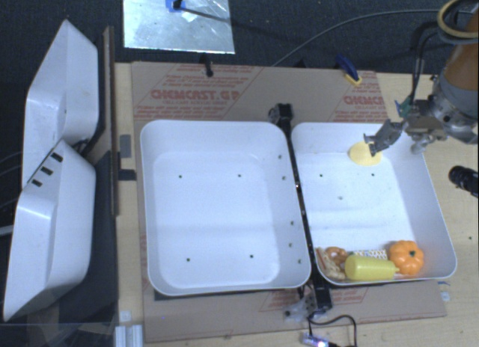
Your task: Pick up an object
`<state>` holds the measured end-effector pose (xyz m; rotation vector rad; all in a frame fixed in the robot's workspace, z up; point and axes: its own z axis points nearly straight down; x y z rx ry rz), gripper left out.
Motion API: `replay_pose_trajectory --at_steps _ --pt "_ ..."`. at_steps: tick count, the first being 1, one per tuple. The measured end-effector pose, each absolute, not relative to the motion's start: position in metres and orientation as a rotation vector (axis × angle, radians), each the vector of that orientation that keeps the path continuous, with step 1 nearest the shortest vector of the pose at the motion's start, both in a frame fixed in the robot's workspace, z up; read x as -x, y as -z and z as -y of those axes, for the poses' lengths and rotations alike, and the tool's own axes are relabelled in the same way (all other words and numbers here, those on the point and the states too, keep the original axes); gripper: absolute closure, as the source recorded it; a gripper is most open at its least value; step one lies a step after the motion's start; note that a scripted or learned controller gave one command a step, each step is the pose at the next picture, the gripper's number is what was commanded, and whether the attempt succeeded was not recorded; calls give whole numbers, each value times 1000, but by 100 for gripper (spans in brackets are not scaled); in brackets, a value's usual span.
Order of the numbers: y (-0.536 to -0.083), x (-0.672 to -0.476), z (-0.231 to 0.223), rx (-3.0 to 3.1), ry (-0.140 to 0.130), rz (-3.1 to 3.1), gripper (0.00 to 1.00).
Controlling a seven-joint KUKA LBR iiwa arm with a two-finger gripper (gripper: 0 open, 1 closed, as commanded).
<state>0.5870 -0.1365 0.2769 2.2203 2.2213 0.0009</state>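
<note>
While the arm point(456, 91) reached in over the right bin point(430, 188), its end effector point(376, 142) hung at the bin's far side, directly over the near edge of a flat pale yellow disc point(364, 155). Whether its grip was wide or narrow could not be told. The disc lay just below and slightly left of the tip, round, with no long axis. An orange pumpkin point(406, 256), a yellow bottle point(368, 267) and a pretzel point(332, 257) sat well apart, along the near wall.
</note>
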Motion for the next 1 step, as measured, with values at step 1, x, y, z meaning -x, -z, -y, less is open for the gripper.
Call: replay_pose_trajectory --at_steps 1 --pt "-126 -574 165 -2231 11 -2225 0"
